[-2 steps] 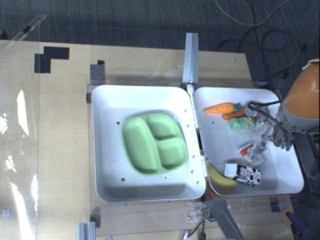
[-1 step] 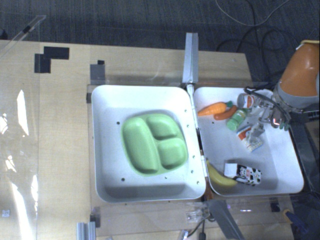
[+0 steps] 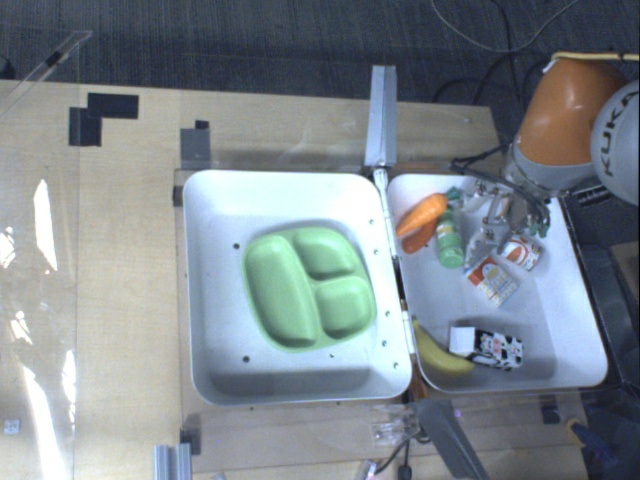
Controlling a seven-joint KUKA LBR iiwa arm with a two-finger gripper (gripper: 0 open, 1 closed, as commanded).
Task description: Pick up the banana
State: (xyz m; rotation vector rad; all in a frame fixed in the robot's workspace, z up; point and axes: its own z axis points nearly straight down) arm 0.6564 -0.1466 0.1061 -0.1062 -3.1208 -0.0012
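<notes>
Over right bin's (image 3: 585,298) far side, arm reaches in from right, tool (image 3: 497,218) pointing down among small items — tool state: cannot tell. Banana (image 3: 437,352) lies at bin's near-left corner — well apart from tool, untouched.

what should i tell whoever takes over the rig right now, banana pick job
Gripper: low over the far part of the right white bin, above a small carton and can; its finger state cannot be made out, and no banana is in it.
Yellow banana: lying at the near left corner of the right bin, beside a black-and-white printed box.
Orange carrot and green bottle lie at the far left.
Green divided tray: in the left bin.
Done: nothing yet. Left: move to the banana, grasp, lift.
</notes>
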